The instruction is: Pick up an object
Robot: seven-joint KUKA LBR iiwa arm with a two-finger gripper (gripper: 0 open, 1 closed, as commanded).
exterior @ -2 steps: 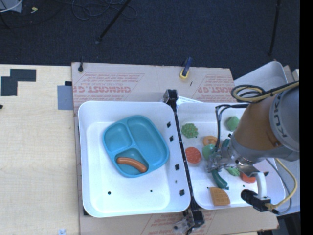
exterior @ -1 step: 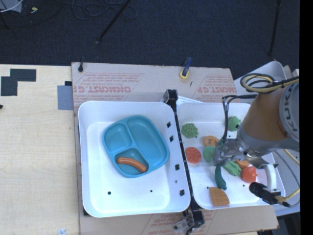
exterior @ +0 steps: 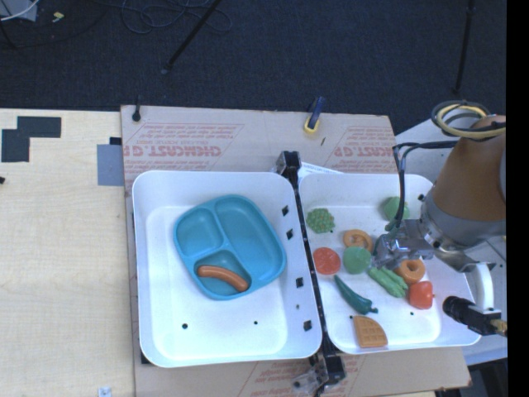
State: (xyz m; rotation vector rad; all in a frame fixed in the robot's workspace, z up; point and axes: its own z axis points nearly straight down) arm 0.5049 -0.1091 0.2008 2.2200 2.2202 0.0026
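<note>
The right bin holds several toy foods: a green broccoli, an orange ring, a red tomato, a round green piece, a light green pod, a dark green pepper, a second orange ring, a red piece and a tan wedge. My gripper is low in this bin, between the round green piece and the second orange ring, just above the pod. Another green item sits at the back, partly behind a cable.
The left bin holds a blue divided tray with an orange sausage in its front compartment. A black divider separates the bins. The arm's grey body hangs over the right bin's far right side.
</note>
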